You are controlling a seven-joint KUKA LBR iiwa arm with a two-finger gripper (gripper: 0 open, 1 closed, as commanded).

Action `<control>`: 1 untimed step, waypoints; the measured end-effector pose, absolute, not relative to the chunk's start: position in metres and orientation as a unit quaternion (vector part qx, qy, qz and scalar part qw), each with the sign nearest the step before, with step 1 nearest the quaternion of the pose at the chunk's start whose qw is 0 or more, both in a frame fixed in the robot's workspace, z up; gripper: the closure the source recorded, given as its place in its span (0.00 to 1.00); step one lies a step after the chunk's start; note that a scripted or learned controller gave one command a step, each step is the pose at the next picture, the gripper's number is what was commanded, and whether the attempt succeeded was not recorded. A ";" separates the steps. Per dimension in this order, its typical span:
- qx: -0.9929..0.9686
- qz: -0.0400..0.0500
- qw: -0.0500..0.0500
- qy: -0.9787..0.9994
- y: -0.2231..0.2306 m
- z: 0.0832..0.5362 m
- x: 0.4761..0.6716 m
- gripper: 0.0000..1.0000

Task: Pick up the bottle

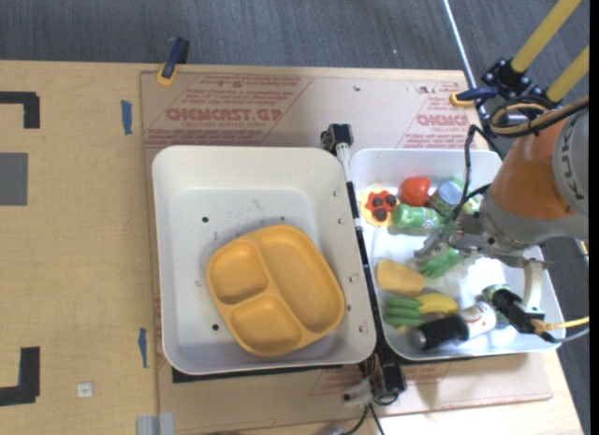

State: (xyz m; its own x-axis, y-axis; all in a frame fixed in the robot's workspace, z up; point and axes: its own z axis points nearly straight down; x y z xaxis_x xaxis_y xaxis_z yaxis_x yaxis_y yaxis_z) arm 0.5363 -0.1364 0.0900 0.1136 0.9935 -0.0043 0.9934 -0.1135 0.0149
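Camera view: gripper low inside right bin, approx mid-bin, over a green item. Grip state: cannot tell, tip blurred and merged with clutter beneath. Nothing seen clearly held. Contact with green item: cannot tell.

Outward from tip: grey wrist and orange band of arm entering from right, over bin's far-right portion, cables trailing behind.

Task obj: bottle, judged to be the white-bodied piece w/ red mark and dark end, lying on its side near front wall of right bin. ID not certain, obj small. Located nearer the front than gripper, apart from it, w/ a yellow banana-like piece just beside on its left. Not lifted, resting on bin floor.

Other contents, right bin: red round item and red-black item toward back; green piece beside them; yellow wedge and green pods at left. Left bin: yellow divided plate.

Progress, as judged: early stage. Arm in correct bin, but not on target. Remaining: reposition toward front wall over bottle, align across its body, close, lift clear. Risk noted: crowded neighbours, likely wrong-obj grab or slip.
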 end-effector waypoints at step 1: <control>0.747 0.003 0.009 0.665 -0.138 0.100 0.537 1.00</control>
State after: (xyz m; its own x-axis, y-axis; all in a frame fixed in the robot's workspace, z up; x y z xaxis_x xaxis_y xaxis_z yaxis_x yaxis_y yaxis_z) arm 0.5367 -0.1381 0.1004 0.1157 0.9933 -0.0076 0.9932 -0.1155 0.0172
